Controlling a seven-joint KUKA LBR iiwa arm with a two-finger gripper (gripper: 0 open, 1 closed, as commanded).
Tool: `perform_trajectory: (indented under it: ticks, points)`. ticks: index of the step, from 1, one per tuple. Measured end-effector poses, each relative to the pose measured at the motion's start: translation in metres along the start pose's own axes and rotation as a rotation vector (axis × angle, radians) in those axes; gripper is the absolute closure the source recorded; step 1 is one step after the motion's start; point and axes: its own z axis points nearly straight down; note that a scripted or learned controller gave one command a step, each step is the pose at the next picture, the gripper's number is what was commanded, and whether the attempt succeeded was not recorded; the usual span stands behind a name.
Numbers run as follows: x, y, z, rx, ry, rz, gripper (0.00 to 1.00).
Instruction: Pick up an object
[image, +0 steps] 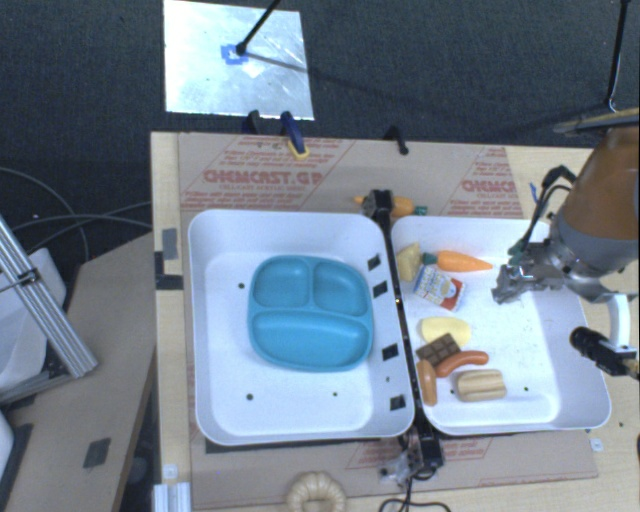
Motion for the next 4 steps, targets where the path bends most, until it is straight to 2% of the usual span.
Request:
perform_trajectory:
  ticks: [1,2,3,4]
  points:
    - [0.000,0.001,-0.036,0.001,0.000,-0.001,1.00]
    - [0.054,0.001,-0.043,0.003,0.002,-0.005,1.00]
    - [0.098,-0.011,-0.046,0.004,0.002,-0.005,1.00]
    - [0.138,-0.020,-0.035,0.004,0.002,-0.003,1.00]
